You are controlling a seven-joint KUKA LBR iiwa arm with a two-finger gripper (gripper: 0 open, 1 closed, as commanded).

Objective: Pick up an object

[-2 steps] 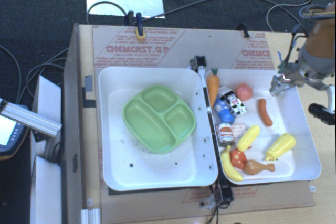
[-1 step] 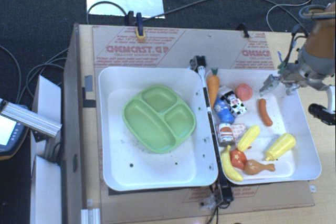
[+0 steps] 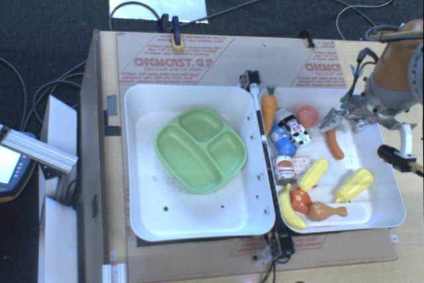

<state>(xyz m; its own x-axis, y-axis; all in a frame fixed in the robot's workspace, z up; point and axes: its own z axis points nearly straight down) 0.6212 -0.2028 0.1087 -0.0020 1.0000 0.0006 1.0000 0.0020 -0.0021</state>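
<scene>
Over the right-hand bin (image 3: 391, 205), the grey arm's gripper (image 3: 339, 117) hangs at the far edge of the toy food, just above a red sausage (image 3: 334, 144); from where I stand I cannot tell whether it is released or clenched, and nothing shows in its grasp.

The sausage lies tilted with bare white floor around it. A pink ball (image 3: 307, 116) sits just to its left. Crowded against the shared wall between the bins are a carrot (image 3: 268, 111), a blue-and-white toy (image 3: 287, 132) and a small can (image 3: 285, 168). A banana (image 3: 287, 207), a drumstick (image 3: 324, 211) and a yellow bottle (image 3: 354, 185) line the near edge. In the left bin (image 3: 142, 199) a green divided plate (image 3: 201, 150) lies, with open floor along its near side.
</scene>
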